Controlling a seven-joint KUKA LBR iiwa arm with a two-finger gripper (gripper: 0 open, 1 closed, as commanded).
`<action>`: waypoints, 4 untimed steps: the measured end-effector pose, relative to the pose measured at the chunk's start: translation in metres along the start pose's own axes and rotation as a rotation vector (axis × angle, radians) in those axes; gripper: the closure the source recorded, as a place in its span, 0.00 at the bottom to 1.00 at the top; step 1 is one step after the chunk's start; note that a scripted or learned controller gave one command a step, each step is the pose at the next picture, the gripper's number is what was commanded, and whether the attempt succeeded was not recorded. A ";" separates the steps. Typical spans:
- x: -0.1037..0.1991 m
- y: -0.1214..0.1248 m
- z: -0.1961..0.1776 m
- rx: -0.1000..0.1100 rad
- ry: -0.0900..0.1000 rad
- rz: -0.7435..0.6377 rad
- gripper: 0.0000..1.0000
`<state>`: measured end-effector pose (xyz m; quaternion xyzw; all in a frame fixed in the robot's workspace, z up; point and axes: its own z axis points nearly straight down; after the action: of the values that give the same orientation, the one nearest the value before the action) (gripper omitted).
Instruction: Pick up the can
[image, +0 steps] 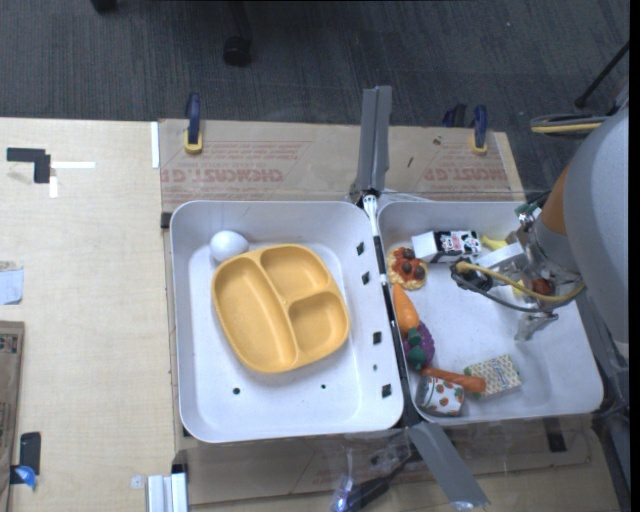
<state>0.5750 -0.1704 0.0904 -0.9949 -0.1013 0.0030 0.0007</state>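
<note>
Lying on its side in the near left corner of the right bin (585, 400), the can (441, 397) is seen just beside a carrot (455, 379) and a patterned block (497, 374), with purple grapes (418, 344) close behind. The gripper (532, 322) is placed over the bin's right half, well apart from the can; nothing is held (whether the pincer is wide or narrow cannot be told). The approach step is judged to be in hand: a leftward, nearward travel and a descent clear of the carrot are called for.
</note>
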 end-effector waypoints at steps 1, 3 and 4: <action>0.000 -0.001 -0.008 0.001 -0.004 -0.005 1.00; 0.070 -0.034 -0.087 -0.002 0.002 -0.001 1.00; 0.070 -0.034 -0.086 -0.002 0.001 -0.001 0.00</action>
<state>0.6372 -0.1227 0.1765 -0.9948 -0.1017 0.0022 0.0000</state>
